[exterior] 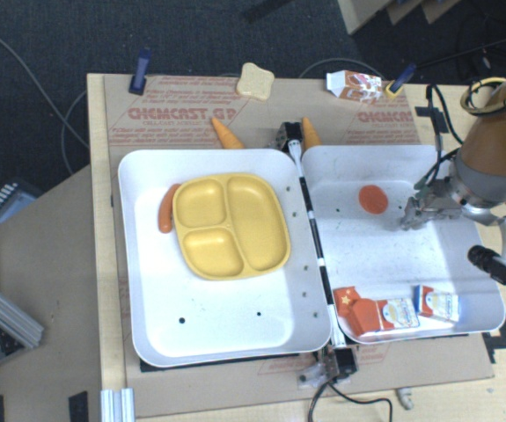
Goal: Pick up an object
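Observation:
My gripper [413, 215] hangs low over the right bin [411, 262], near its right side, pointing down and left. A round red-orange object [374, 200] lies on the bin floor just left of the gripper, apart from it. Two cartons lie along the bin's front edge: a red-and-white one [377, 313] and a smaller white one with blue and red print [436, 304]. In the left bin [235, 332] sits a yellow divided plate [231, 225] with a red sausage [165, 209] at its left edge.
Behind the bins on the cardboard lie a slice of bread [255, 81], a small carton [355, 85], an orange carrot piece [226, 134] and a blue clip [138, 74]. The arm's grey wrist and orange band [492, 152] stand over the right bin's right rim.

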`<action>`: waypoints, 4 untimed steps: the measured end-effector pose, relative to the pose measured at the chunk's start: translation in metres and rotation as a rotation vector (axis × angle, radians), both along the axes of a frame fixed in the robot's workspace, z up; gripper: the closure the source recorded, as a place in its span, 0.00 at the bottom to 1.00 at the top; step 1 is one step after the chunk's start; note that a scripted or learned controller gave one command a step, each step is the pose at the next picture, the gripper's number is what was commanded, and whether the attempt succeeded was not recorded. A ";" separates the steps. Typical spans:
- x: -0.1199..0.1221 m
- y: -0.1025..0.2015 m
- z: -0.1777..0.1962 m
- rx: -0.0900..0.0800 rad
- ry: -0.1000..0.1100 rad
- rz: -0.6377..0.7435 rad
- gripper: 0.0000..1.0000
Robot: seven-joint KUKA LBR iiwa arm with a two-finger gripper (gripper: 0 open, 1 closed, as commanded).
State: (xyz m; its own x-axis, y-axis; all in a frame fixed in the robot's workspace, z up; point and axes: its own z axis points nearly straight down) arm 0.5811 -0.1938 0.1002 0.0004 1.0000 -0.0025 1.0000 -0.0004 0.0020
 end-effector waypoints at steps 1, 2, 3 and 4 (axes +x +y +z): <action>0.026 0.026 0.121 0.001 -0.002 0.002 1.00; 0.045 0.084 0.124 0.003 -0.001 0.002 1.00; 0.044 0.083 0.124 0.001 0.000 0.001 0.00; 0.058 0.054 0.003 0.003 0.007 -0.001 0.00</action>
State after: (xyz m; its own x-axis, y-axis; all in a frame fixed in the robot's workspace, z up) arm 0.6395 -0.1394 0.1033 0.0011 1.0000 0.0005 1.0000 -0.0011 -0.0055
